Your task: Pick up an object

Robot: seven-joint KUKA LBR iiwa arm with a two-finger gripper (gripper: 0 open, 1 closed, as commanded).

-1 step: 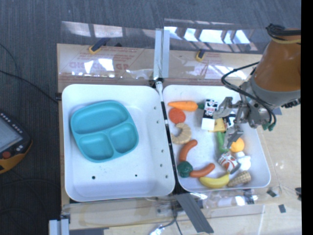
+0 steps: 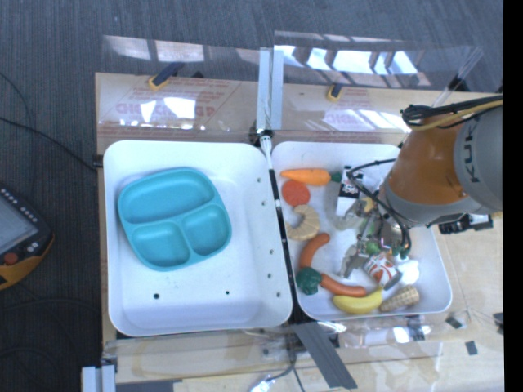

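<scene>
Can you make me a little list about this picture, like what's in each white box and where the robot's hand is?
left bin: one blue plate with three sections
right bin: toy food
toys near the divider: carrot, tomato, sausage, broccoli
toys at the front edge: banana, ice cream cone
arm: reaches over the right bin
gripper: low among the toys on the right side
holding something: cannot tell

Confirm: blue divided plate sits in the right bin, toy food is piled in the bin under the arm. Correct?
Not quite. The camera view shows the blue divided plate in the left bin, not the right one. The rest holds: the toy food, such as the carrot and banana, lies in the right bin, where the arm reaches in.
</scene>
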